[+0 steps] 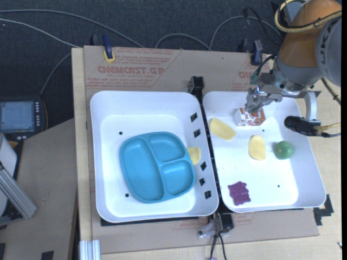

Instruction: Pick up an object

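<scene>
My gripper [254, 106] hangs low over the back of the right bin [303, 191], right above a small red and white packet [250, 118]. Whether it touches the packet is not visible. In the same bin lie a pale yellow piece [222, 129] at the left, a second yellow piece [257, 148] in the middle, a green ball [283, 150] to the right and a purple lump [239, 192] near the front.
The left bin [105, 199] holds a blue divided plate [156, 166] with a small yellow piece [194, 155] at its right rim. Black clips line the divider between the bins. Brown board surrounds both bins.
</scene>
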Robot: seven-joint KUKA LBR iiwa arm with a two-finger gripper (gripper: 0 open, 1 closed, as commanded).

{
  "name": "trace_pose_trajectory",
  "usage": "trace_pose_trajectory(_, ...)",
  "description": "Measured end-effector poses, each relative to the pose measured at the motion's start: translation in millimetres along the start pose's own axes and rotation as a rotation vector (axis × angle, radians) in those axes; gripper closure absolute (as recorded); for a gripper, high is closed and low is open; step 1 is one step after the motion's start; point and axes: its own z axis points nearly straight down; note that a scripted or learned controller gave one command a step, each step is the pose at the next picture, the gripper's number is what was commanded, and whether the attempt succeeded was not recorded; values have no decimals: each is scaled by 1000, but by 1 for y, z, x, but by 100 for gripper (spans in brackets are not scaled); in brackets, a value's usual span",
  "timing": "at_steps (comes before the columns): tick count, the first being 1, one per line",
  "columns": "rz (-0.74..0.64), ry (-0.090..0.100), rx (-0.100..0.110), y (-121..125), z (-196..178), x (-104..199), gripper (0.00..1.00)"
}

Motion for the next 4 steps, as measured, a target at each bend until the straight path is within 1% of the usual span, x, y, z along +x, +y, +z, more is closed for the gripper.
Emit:
trace_pose_trajectory(1,1,0,0,2,-40,0,100)
trace_pose_trajectory(2,-3,3,8,-17,-47,48,100)
trace_pose_trajectory(3,-4,3,10,-25,-35,102,100)
trace_pose_trajectory(4,-3,2,11,-38,-24,155,100)
